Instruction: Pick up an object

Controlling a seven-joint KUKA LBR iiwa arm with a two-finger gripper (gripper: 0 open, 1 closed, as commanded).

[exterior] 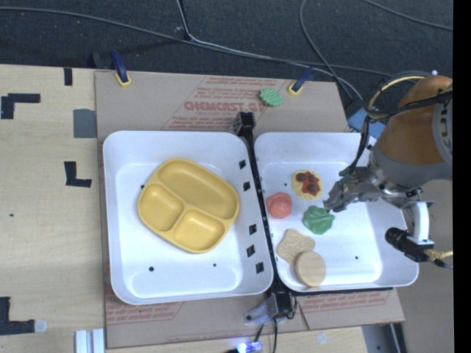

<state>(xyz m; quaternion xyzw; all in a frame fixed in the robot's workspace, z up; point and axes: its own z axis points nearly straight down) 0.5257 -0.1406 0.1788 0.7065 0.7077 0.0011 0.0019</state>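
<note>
End effector point(335, 201), finger state indeterminate, at crinkled green leafy piece point(318, 220); glossy yellow three-compartment tray point(188, 204) in left bin point(125, 271).

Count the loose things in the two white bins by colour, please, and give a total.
Yellow: 2, a yellow plastic divided plate and a yellow pizza-like piece with red topping
Pink: 1, a pink round piece
Green: 1, a green leafy piece
Tan: 2, a tan toast-shaped piece and a tan round biscuit
Total: 6

I see a wooden bench point(44, 219) marked with black tape, a brown cardboard sheet point(213, 105) clamped on it, and dark carpet point(221, 13) crossed by cables point(221, 46) behind.
</note>
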